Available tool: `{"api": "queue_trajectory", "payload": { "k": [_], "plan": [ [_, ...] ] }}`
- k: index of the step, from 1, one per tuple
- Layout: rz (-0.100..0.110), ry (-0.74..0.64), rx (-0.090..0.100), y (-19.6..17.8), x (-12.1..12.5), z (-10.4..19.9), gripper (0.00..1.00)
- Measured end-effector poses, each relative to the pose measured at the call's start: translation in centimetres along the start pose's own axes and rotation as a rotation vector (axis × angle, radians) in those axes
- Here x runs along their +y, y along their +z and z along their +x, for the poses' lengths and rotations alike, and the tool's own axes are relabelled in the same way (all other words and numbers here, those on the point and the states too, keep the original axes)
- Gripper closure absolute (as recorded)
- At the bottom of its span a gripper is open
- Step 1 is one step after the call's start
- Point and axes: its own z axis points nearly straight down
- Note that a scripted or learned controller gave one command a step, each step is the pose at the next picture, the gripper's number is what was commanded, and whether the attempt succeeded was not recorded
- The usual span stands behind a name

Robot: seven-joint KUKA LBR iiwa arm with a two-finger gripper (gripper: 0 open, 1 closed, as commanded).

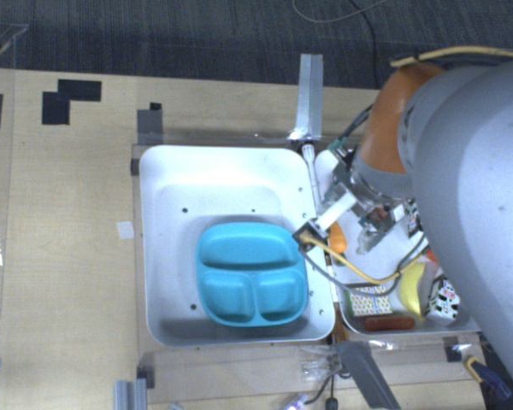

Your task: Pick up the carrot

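The divided tray (252, 273) is light blue, its bin (214, 182) is white, the carrot (337, 240) is orange and the worktop (60, 229) is pale beige.

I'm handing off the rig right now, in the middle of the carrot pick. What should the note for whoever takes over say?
Gripper: low over the right bin, grip state unreadable from this view.
Carrot: lying in the right bin by its left wall, beside the gripper, not seen held.
Left bin: holds only a blue tray, not relevant.
Done: arm is at the correct bin.
Left: grasp the carrot and lift it.
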Motion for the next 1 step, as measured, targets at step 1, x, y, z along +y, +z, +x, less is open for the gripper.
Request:
{"api": "queue_trajectory", "payload": {
  "k": [1],
  "plan": [
    [-0.002, 0.299, 0.002, -0.09, 8.22, -1.55, 0.00]
  ]
}}
